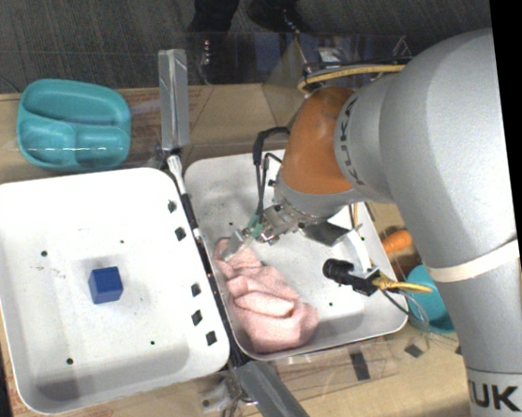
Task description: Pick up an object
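Note:
A pink hand-shaped soft object (pixel 260 294) lies in the right bin (pixel 203 183), against its left wall and toward the front. My gripper (pixel 242 237) reaches down from the right, just above the pink object's upper end near the bin's left wall. A blue cube (pixel 106 284) sits in the middle of the left bin (pixel 15 206), far from the gripper. The arm's grey body and orange band (pixel 315 149) cover much of the right bin's far side. An orange item (pixel 397 241) and a teal one (pixel 424 288) peek out at the right bin's right edge.
A teal tray (pixel 72 121) rests on the bench behind the left bin. A black cable plug (pixel 344 273) with a yellow lead hangs over the right bin. Metal brackets (pixel 172 100) join the bins at the divider.

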Motion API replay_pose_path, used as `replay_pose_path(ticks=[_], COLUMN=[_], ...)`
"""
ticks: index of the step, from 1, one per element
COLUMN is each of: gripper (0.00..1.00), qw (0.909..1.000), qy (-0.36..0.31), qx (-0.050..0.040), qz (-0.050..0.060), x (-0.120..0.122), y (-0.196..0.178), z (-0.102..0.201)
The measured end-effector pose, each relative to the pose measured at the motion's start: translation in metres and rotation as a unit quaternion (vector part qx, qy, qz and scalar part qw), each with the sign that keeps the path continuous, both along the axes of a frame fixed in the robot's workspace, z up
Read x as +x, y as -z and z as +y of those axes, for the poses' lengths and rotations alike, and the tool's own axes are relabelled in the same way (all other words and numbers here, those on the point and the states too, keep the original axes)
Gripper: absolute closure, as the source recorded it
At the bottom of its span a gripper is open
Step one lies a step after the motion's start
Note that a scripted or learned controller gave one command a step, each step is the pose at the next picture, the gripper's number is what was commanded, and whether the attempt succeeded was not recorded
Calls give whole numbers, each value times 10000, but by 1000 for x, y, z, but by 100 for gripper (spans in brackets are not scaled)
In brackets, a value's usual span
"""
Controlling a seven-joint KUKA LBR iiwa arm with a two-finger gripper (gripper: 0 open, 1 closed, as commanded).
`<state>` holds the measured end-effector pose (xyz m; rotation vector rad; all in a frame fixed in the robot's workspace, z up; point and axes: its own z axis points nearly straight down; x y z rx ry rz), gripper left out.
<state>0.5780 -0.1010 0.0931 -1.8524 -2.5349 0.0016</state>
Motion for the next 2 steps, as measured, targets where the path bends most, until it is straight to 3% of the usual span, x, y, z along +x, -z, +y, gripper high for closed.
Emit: replay_pose_path(ticks=[1, 2], gripper=[0, 0], qw=[10000, 9998], qy=[-72, -182], qx=[5, 2], qz=[-1, -3], x=[-76, -1], y=[1, 1], z=[-12, -11])
